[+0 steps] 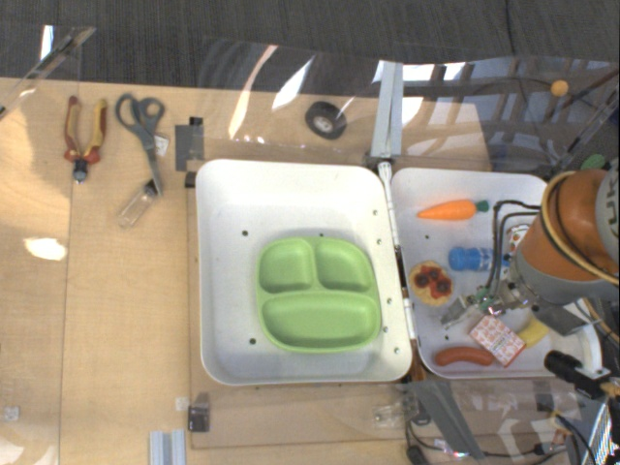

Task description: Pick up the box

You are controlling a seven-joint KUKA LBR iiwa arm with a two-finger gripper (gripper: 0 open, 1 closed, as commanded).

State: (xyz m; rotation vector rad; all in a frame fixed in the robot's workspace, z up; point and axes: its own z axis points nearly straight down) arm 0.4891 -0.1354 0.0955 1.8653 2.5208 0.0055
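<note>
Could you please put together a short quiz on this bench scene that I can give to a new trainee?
1. True or false: the green tray lies in the left bin.
2. Which lies nearest the box: A carrot, B sausage, C blue toy?
3. Fill in: the scissors lie outside the bins, beside the ____.

Key: 1 true; 2 B; 3 pliers.
</note>
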